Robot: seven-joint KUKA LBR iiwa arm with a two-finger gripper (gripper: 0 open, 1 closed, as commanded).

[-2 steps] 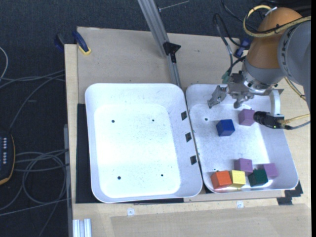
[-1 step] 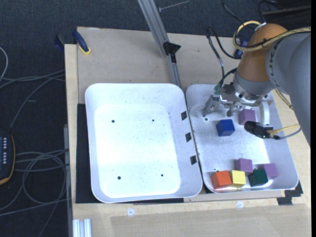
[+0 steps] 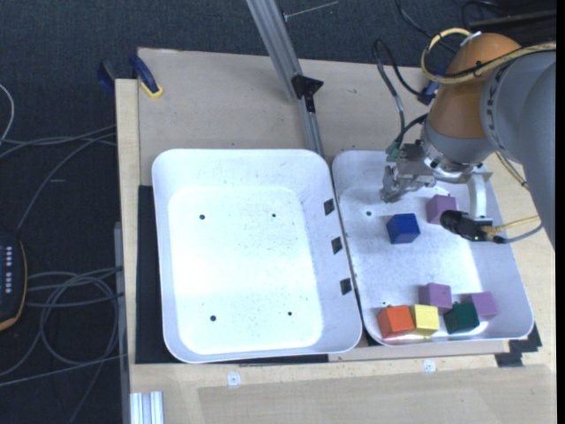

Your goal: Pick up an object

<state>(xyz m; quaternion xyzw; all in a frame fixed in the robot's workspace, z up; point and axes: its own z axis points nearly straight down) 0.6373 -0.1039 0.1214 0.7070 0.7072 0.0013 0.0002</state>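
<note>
While reaching in from the right, hangs over the far part of the right bin (image 3: 503,263): grey arm (image 3: 521,95), orange band above the wrist, gripper (image 3: 394,186) pointing down near the bin's far-left corner. Cannot tell how the jaws stand; too small and dark to read. Nothing visible between them.

Just in front of the gripper, apart from it: blue cube (image 3: 403,228), flat on the bin floor. To its right, a purple cube (image 3: 440,208), close beside the arm's black fitting with the yellow cable.

Along the near wall, a cluster: orange cube (image 3: 396,320) leftmost, yellow cube (image 3: 426,318) touching it, green cube (image 3: 461,317) next, tucked against the rim. Behind the yellow one, a second purple cube (image 3: 435,294); to the right of the green one, a third purple cube (image 3: 484,305).

To the left, touching side by side with the right bin: left bin (image 3: 177,175), white, speckled with dark flecks. Both on a wooden bench (image 3: 221,104). At the bench's far-left corner, a blue and yellow clamp (image 3: 146,76). Slanting down from the top, ending between the bins' far edges: grey metal pole (image 3: 281,47). On the dark floor at left, loose cables (image 3: 53,148).
</note>
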